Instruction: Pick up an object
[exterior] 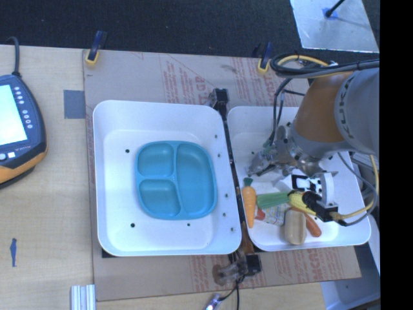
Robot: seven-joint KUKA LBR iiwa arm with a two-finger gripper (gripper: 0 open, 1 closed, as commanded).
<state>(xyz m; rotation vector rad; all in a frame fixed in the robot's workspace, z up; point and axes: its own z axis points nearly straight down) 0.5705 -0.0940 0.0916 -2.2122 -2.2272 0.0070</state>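
Arm over the right bin, toys crowded at its near edge.

The two-finger gripper (274, 162) hangs low in the right white bin (348, 239); whether it is spread I cannot tell. The orange plastic carrot (248, 203) lies along the bin's left wall, beside a tan bread-shaped toy (295, 228). The left white bin (113, 173) holds a blue divided plate (175, 179) with open floor around it.

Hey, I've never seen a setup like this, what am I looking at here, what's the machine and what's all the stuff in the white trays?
This is one camera fixed above a bench, looking down at a slant. The grey and orange bulk on the right is a robot arm; its gripper hangs low over the right bin. That bin holds toy food: a carrot, a green piece, a banana and a tan bread-like piece. The left bin holds a blue divided plate. I cannot see anything gripped.
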